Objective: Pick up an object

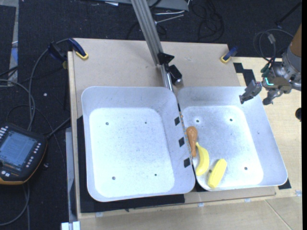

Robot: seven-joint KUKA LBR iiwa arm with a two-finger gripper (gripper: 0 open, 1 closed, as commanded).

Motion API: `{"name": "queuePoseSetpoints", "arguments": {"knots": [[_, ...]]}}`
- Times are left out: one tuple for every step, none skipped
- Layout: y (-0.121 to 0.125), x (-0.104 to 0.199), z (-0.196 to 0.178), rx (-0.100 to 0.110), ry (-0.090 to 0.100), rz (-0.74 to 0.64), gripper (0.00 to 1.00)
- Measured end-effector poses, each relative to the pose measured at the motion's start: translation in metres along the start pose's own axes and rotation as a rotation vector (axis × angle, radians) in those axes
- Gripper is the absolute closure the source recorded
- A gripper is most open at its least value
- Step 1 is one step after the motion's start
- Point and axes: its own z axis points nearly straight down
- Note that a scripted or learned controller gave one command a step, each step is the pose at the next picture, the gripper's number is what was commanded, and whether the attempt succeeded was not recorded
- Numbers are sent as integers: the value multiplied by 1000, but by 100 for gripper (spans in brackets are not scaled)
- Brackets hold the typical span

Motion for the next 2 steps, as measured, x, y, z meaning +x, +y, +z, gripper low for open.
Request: {"name": "queuePoseSetpoints", "arguments": {"knots": [[0, 0, 0, 0, 0, 0, 0], [9, -3, 55, 5, 1, 0, 0]]}}
